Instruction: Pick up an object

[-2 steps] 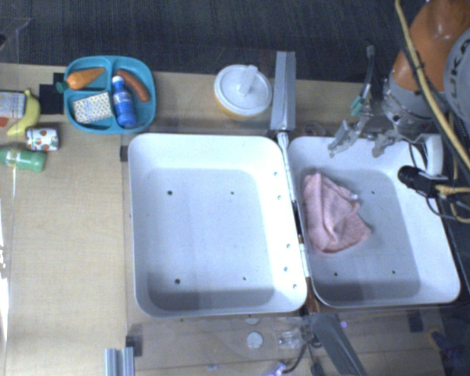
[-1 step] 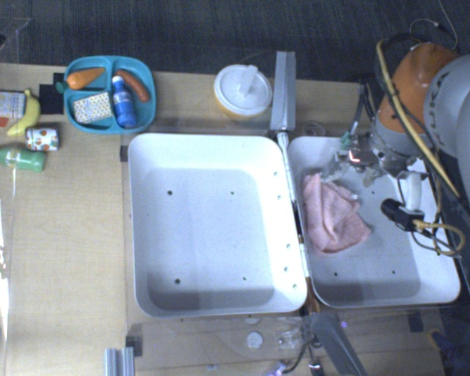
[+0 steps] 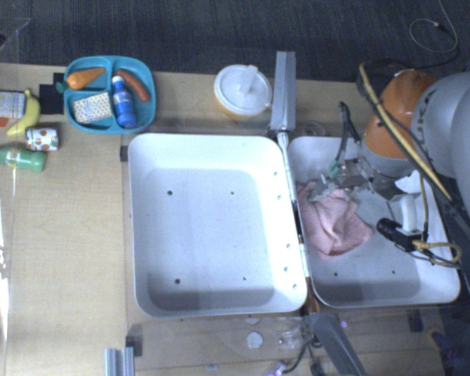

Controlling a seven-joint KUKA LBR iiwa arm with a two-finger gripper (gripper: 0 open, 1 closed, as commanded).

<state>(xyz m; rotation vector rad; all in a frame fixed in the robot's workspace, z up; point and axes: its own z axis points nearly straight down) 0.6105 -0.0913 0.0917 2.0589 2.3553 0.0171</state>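
While the arm point(image 3: 446, 124) reaches in from the right, we see its gripper point(image 3: 346, 180) low over the right bin point(image 3: 376, 294), at the upper edge of a crumpled pink cloth point(image 3: 338, 224). We cannot tell whether the claw is spread or pressed together, as the wrist and its cables hide the tip, and we cannot tell whether it touches the cloth. The cloth lies in the left half of the right bin, close to the wall shared with the left bin point(image 3: 137, 210). Near the right bin's right wall we make out a white object point(image 3: 410, 208) and, just below it, a black part point(image 3: 393, 231) joined to a yellow cable; what they are we cannot say.

The left bin shows a bare white floor with a few small dark dots. A grey metal bar point(image 3: 282, 92) stands on the bench behind the seam between the two bins, and a white lidded cup point(image 3: 243, 90) sits just left of it.

Further left on the bench point(image 3: 63, 249) rests a blue divided plate point(image 3: 145, 104) holding an orange carrot-like piece point(image 3: 86, 77), a small blue bottle point(image 3: 123, 103) and a sausage-like piece point(image 3: 137, 86). Left of the plate we see a banana point(image 3: 27, 113), a small box point(image 3: 1, 104), a little can point(image 3: 41, 139) and a green bottle point(image 3: 17, 158) lying on its side.
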